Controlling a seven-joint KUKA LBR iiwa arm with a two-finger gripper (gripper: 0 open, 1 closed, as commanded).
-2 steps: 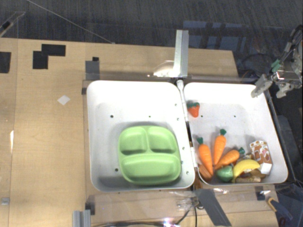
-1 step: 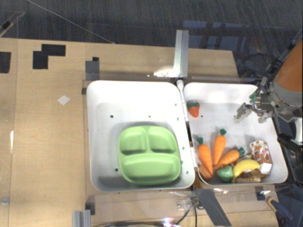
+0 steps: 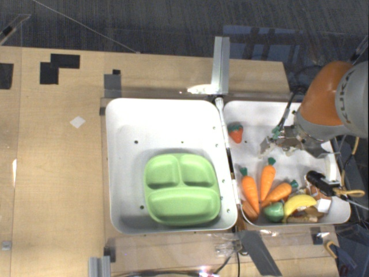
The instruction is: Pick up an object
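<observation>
The right bin (image 3: 253, 111) holds a small red strawberry (image 3: 235, 133) near its left wall. Toward its front lie three orange carrots (image 3: 267, 180), a yellow banana (image 3: 300, 203), a green pepper (image 3: 274, 212) and a dark brown item (image 3: 305, 214). My gripper (image 3: 281, 141) hangs over the middle of the right bin, just above the top of the upright carrot and to the right of the strawberry. Nothing shows between its fingers.
The left bin (image 3: 124, 126) carries a green divided tray (image 3: 181, 188) in its front half. A metal post (image 3: 221, 65) stands behind the wall between the bins. The arm's orange band (image 3: 323, 100) overhangs the right bin's far right corner, with black cables (image 3: 323, 183) beside it.
</observation>
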